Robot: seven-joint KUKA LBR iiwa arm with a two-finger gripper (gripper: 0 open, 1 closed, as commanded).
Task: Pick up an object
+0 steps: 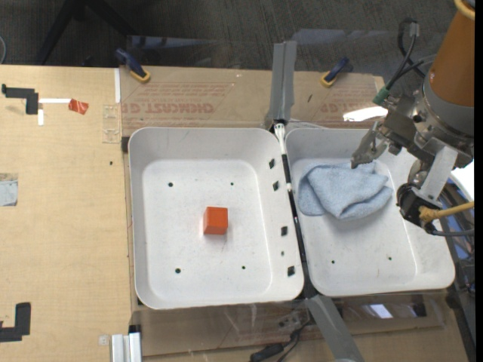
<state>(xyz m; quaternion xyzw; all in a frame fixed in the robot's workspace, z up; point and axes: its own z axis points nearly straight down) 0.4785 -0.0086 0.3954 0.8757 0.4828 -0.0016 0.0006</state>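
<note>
Orange block [216,221] sits well left of our gripper [367,154], which hovers at the blue cloth's [346,190] top-right edge; can't tell its opening, nothing visibly held.

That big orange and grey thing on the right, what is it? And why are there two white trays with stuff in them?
That is a robot arm, and it reaches in from the right side. The camera hangs above the bench and looks down at a slant. At the arm's end is a gripper, like a hand with two fingers, for picking things up. It sits just above a soft blue-grey cloth lying crumpled in the right bin. I cannot tell from here whether it has hold of the cloth. In the left bin lies a small orange-red block, all by itself. The robot's job is to pick up an object.
</note>
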